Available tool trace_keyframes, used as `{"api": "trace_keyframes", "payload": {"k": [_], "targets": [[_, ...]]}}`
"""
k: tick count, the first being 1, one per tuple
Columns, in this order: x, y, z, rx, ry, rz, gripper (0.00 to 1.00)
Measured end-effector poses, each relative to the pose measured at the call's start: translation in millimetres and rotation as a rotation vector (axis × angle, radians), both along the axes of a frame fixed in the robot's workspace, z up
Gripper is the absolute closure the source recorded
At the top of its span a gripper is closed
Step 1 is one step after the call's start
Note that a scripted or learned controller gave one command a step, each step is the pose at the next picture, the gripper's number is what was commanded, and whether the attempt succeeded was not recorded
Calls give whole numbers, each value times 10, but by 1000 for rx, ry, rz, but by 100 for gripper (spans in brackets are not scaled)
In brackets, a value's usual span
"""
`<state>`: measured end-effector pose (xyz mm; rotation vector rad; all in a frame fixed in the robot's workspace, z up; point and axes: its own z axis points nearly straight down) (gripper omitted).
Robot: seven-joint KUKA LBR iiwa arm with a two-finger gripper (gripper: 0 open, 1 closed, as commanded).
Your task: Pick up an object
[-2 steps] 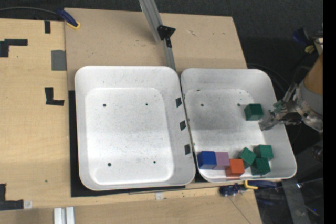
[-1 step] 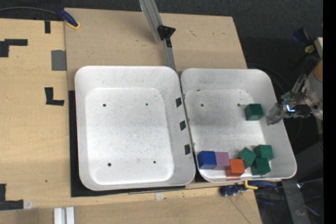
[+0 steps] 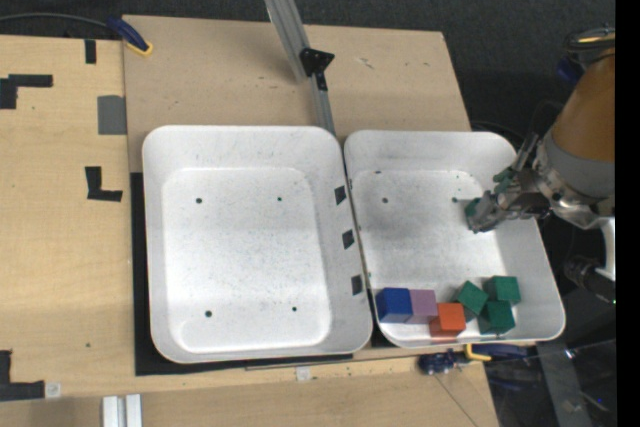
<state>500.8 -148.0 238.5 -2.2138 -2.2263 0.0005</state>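
Several small blocks lie along the near edge of the right bin [image 3: 420, 165]: a blue block [image 3: 394, 303], a lilac block [image 3: 424, 303], an orange block [image 3: 450, 317] and three green blocks [image 3: 487, 300] bunched at the near right corner. My gripper [image 3: 484, 212] hangs over the right side of this bin, well behind the blocks and apart from them. A small green patch shows near its tip, too blurred to tell whether it is a held thing.
The left bin [image 3: 240, 235] sits beside the right one on the wooden bench. A grey metal pole [image 3: 285, 0] slants down from the top to the gap between the bins. A blue and yellow clamp [image 3: 132, 35] lies at the bench's far left.
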Motion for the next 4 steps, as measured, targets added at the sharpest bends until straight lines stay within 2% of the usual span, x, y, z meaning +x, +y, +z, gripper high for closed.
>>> {"api": "trace_keyframes", "payload": {"k": [2, 4], "targets": [[407, 1087, 110, 1, -1, 2, 100], [738, 1995, -75, -1, 0, 0, 100]]}}
